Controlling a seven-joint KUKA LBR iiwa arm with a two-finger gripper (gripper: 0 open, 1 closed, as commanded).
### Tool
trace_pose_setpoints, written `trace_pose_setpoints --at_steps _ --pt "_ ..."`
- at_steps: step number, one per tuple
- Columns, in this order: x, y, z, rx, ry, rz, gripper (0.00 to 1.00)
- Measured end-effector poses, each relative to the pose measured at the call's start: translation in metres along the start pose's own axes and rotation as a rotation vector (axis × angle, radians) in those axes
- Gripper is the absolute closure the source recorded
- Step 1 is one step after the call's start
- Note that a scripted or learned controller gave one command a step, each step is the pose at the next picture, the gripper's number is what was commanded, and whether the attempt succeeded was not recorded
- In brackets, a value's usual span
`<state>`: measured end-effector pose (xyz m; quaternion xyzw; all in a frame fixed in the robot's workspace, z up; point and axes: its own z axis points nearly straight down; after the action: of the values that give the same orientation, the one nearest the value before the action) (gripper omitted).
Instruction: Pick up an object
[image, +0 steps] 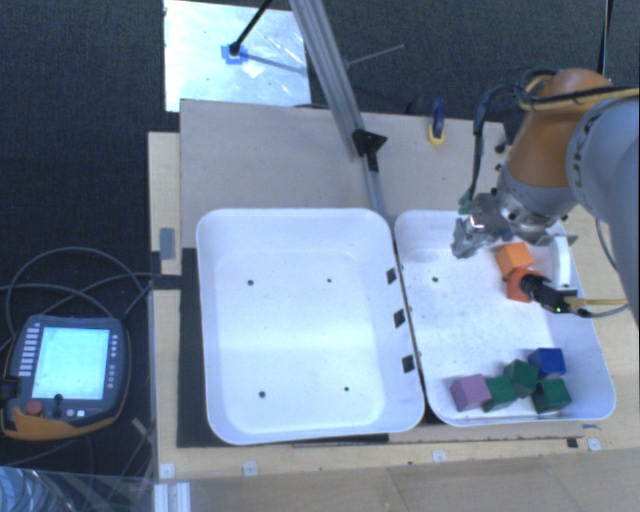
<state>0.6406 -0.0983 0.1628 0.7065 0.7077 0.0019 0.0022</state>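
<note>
My gripper (468, 240) hangs over the far part of the right bin (470, 320), near its back wall, under the grey arm with the orange band. Just to its right sit an orange block (515, 257) and a second orange piece (517, 287), both beside the gripper, not between its fingers. In the bin's near right corner lies a cluster: a pink block (468, 391), green blocks (505, 385) and a blue block (547, 360).
The left bin (295, 320) stands beside the right one, joined by black clips. A slanted metal pole (335, 75) crosses the bench's back. A teach pendant (65, 370) lies on the floor at left.
</note>
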Motion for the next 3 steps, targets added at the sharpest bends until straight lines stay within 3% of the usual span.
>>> trace_pose_setpoints --at_steps 1,2,3 --pt "-0.003 0.002 -0.065 -0.004 -0.001 -0.002 1.00" --pt "-0.003 0.004 -0.098 0.000 0.000 -0.003 1.00" --pt "0.047 -0.020 -0.105 0.005 0.003 -0.008 1.00"
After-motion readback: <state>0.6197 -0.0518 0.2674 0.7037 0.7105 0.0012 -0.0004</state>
